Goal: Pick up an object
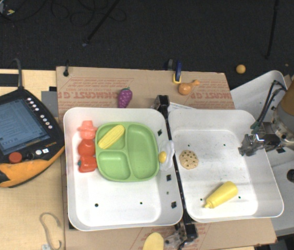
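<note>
A: Where is the gripper (251,144) hovering?

B: At the right bin's (271,202) right edge; I cannot tell its state. The yellow bottle (221,195) is lying near the bin's front, cookie (189,159) toward its left.

A: Then it should be centring over the bottle, descending straight.

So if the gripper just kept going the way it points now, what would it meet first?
The gripper sits at the right bin's right rim, apparently pointing down and slightly left. It would probably meet bare bin floor first; the cookie and yellow bottle lie off that line. Its height is unclear.
</note>
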